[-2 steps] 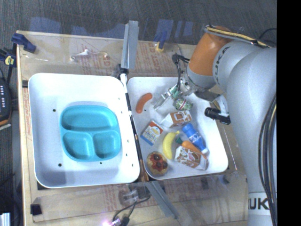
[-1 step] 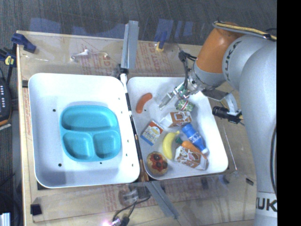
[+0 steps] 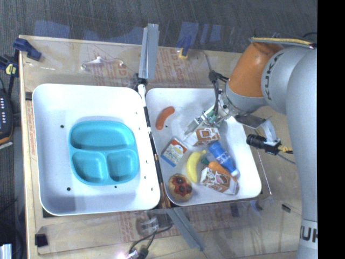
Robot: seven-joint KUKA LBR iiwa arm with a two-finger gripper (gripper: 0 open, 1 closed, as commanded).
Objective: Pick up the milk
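Dark carpet surrounds a wooden worktop (image 3: 75, 63) bearing two white bins. Over the right bin (image 3: 183, 99), the tool (image 3: 204, 120) is seen with fingers parted, gripping nothing, just above a brown-and-white milk carton (image 3: 207, 136). A second brown carton (image 3: 218, 180) lies nearer, beside a blue bottle (image 3: 220, 153), a carrot (image 3: 220, 169) and a banana (image 3: 193, 165). A sausage (image 3: 164, 117) lies to the left. A blue tray (image 3: 103, 150) is held in the left bin. The fingers should probably be lowered astride the carton's narrow sides before closing.
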